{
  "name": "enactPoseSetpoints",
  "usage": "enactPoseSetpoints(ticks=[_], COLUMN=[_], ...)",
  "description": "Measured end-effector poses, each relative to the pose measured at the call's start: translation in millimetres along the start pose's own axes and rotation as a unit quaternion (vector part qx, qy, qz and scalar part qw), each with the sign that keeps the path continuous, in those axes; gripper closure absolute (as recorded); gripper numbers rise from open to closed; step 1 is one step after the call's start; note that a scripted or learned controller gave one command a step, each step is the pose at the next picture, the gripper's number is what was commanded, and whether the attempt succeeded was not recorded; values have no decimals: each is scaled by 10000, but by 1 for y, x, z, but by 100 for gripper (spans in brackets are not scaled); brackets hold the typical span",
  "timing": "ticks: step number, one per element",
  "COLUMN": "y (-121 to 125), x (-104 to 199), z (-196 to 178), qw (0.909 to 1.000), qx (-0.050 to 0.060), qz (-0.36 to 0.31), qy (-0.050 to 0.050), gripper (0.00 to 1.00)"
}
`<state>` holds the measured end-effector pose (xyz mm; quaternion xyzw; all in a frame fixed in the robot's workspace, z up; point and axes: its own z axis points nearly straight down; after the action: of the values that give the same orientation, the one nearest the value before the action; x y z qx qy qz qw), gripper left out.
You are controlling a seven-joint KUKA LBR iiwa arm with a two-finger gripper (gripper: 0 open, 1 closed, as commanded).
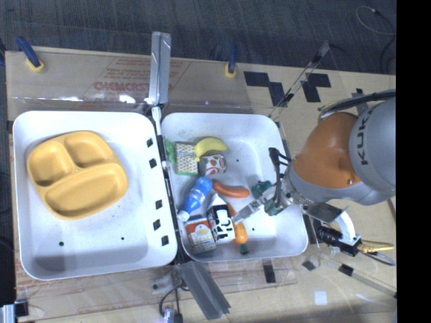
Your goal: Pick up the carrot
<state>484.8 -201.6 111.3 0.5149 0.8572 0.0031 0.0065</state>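
Note:
The carrot (238, 232) is a short orange piece with a green end, lying near the front wall of the right bin (259, 128) beside a black-and-white pack (221, 224). My gripper (254, 187) hangs over the right part of that bin, up and to the right of the carrot. It is open: one dark finger (274, 159) points toward the back and one grey finger (244, 212) reaches down-left, its tip close to the carrot's upper end. Nothing shows between the fingers.
The right bin also holds a banana (210, 145), a green packet (183, 157), a small can (215, 165), a blue bottle (197, 195), a sausage (231, 190) and a carton (200, 237). A yellow divided plate (75, 172) lies in the left bin (87, 247).

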Motion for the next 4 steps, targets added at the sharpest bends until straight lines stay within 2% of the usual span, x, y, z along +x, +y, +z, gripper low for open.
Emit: enactPoseSetpoints(ticks=[1, 2, 3, 4], y=[0, 1, 14, 15], x=[0, 0, 29, 30], z=[-10, -10, 7, -2], qw=[10000, 10000, 9991, 9993], qx=[6, 6, -19, -12], qz=[-27, -29, 415, 381], qy=[-1, -2, -65, -53], gripper=[100, 0, 0, 100])
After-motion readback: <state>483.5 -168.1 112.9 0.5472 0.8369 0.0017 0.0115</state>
